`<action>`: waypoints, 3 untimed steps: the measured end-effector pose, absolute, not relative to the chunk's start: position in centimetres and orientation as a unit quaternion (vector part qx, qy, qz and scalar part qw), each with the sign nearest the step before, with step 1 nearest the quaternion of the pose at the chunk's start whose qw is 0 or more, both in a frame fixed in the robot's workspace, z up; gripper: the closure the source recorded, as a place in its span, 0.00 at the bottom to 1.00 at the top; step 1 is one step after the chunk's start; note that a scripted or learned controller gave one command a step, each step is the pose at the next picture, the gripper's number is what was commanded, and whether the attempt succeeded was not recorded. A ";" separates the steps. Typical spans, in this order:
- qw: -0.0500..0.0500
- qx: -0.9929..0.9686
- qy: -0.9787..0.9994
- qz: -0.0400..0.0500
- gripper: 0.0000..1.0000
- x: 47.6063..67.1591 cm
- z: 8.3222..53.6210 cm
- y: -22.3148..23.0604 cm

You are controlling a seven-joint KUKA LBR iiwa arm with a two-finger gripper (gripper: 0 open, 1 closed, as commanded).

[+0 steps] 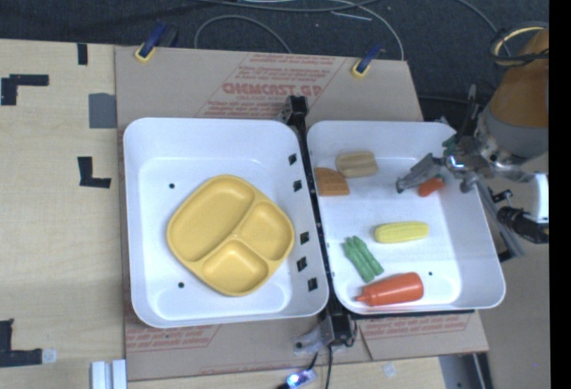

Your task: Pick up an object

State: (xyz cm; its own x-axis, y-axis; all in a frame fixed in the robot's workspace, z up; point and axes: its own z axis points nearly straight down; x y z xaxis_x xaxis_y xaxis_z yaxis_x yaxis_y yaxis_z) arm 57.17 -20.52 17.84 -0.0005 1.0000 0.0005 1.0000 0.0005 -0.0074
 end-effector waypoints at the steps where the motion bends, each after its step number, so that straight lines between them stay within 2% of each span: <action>1: 0.002 -0.707 -0.708 0.002 0.00 57.3 12.3 -19.4; 2: 0.000 -0.706 -0.708 0.001 0.00 57.3 8.3 -19.4; 3: -0.003 -0.706 -0.708 0.000 1.00 57.4 9.6 -19.5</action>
